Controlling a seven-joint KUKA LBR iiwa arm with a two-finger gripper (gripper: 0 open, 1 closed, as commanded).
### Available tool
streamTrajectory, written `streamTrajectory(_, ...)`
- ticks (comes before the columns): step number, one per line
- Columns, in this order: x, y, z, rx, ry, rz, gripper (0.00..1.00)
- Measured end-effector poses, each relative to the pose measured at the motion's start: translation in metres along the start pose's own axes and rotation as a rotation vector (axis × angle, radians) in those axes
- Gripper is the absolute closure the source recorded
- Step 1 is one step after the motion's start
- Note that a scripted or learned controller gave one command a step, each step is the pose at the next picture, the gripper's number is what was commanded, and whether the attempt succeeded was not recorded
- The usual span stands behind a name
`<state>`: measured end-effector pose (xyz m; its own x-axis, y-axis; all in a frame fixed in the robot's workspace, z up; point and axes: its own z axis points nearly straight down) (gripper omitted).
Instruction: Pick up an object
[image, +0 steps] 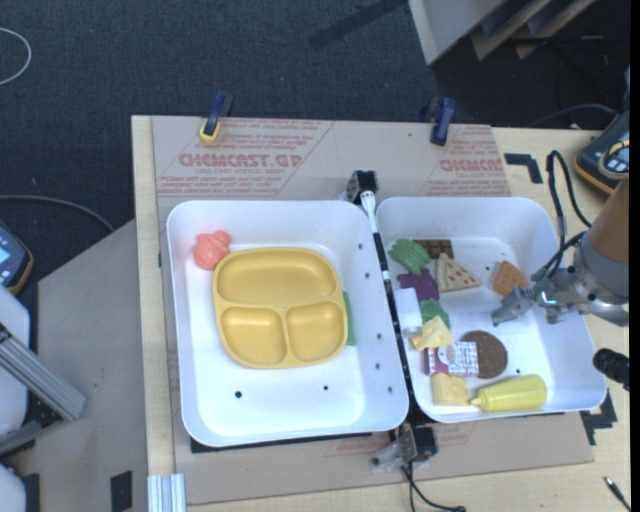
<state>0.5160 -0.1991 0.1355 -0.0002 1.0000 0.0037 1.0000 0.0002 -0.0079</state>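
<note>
Arm's fingers (512, 306) hang slightly parted, holding nothing, over the right bin (560, 385) near its right wall; toy foods crowd its left side, a mustard bottle (510, 393) at the front edge

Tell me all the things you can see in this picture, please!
left bin: 1, white, left half of bench
right bin: 1, white, right half of bench
divided plate: 1, yellow, in left bin
pink toy: 1, pink, left bin, by plate's far left corner
mustard bottle: 1, yellow, lying at right bin's near edge
brown cookie: 1, brown, right bin, just above bottle
pizza slice: 1, tan, right bin, far part
green leafy toy: 1, green, right bin, far left
clamps: 2, blue, bench's far edge
gripper: 1, grey, over right bin's right side
</note>
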Motion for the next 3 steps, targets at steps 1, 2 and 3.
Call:
streamTrajectory(1, 0.000, 0.001, 0.051, -0.008, -0.001, 0.002, 0.00)
streamTrajectory(2, 0.000, 0.004, 0.036, -0.017, -0.005, 0.001, 1.00)
streamTrajectory(3, 0.003, 0.001, -0.008, -0.013, -0.007, -0.001, 1.00)
